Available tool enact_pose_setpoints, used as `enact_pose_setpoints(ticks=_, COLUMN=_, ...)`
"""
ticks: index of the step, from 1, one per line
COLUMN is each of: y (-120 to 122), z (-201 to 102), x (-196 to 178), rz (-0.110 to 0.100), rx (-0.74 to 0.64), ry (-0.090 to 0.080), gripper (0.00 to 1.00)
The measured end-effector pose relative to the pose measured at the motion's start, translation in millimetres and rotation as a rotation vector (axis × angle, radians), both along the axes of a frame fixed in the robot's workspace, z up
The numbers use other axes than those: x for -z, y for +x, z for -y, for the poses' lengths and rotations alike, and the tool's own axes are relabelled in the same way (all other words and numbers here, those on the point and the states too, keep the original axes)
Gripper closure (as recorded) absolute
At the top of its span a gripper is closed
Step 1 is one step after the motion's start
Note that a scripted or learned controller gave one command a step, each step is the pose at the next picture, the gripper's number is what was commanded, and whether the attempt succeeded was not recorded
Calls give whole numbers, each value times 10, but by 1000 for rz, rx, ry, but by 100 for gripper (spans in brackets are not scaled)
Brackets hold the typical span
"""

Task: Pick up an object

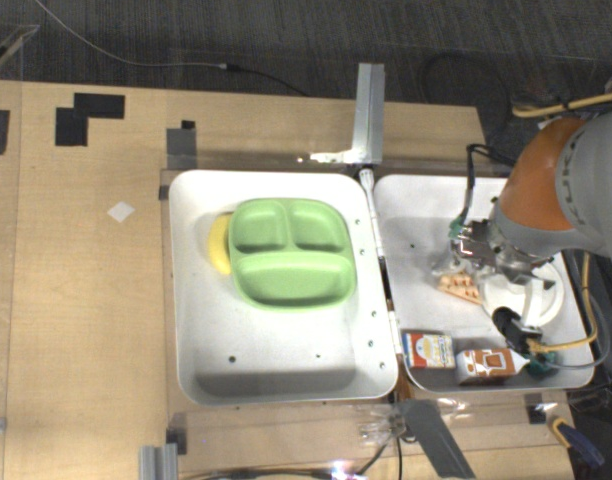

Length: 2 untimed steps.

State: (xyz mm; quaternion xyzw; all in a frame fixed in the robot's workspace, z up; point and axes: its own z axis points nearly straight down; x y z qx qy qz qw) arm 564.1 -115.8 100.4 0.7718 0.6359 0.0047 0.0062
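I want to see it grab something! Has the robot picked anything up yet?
Not that I can see. Done: the arm has reached into the right bin. In hand: its gripper sits low by the orange waffle-like piece, but whether it has hold of it is hidden. Left: lifting something out. The small boxes and green plate lie in their bins.

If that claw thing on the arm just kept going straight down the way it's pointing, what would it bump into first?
Most likely the tan waffle-like object lying on the floor of the right bin, since the end effector hangs right over it. Depth is hard to judge from this slanted view, so it might graze past and meet the bin floor instead.
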Motion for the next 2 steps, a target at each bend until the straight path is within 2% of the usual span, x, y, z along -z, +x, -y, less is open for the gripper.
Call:
enact_pose_setpoints(ticks=1, y=541, z=-681, x=-858, rz=-10, rx=21, ry=4, gripper=100)
enact_pose_setpoints(ticks=2, y=-75, z=-1042, x=-1335, rz=-12, rx=273, ry=6, gripper=100)
